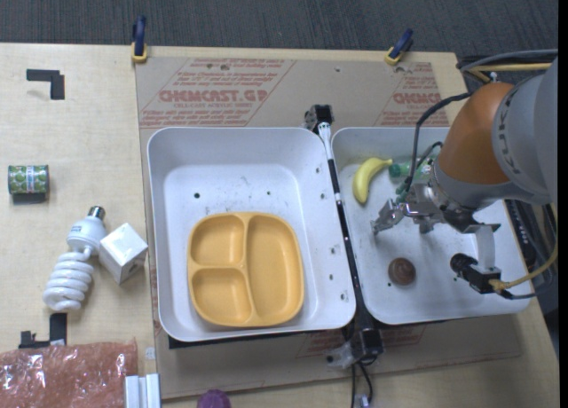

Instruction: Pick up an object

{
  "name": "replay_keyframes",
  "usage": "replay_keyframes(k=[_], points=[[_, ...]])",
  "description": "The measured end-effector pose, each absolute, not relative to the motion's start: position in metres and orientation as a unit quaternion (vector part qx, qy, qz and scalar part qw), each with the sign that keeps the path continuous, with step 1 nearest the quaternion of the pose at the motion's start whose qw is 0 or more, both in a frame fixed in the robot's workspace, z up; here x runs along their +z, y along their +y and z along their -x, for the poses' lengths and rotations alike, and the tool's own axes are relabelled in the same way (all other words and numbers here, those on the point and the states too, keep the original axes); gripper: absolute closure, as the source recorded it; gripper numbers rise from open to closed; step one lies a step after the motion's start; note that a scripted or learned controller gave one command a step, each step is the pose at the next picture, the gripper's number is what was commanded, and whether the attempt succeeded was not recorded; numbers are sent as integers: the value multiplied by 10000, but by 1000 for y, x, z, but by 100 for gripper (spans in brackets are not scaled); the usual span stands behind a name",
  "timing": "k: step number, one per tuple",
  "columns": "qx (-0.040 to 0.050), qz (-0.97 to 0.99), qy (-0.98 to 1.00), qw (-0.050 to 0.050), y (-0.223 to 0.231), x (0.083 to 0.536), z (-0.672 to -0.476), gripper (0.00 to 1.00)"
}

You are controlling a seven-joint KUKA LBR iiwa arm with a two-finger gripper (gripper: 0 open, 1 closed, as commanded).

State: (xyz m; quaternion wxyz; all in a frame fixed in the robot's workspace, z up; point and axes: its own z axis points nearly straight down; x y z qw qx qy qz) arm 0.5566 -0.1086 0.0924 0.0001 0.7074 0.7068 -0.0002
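Observation:
In the right bin [497,304] lie a yellow banana [368,177] near the far left corner, a small green object [401,168] just right of it, and a small brown round object [402,270] toward the near side. My gripper [406,220] hangs over the middle of this bin, between the banana and the brown object. It is open, and nothing sits between its fingers. The grey arm with its orange band [475,140] comes in from the right and hides the bin's far right part.
The left bin [169,176] holds a yellow divided plate [246,268]. On the bench to the left lie a spiral light bulb [73,264], a white cube [122,252] and a small green can [27,180]. A pinkish bag [67,375] lies at the bottom left.

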Motion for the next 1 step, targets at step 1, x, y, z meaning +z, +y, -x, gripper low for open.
replay_keyframes(k=[1], points=[[-1, -7078, 7064, -1, -103, 92, -501, 0]])
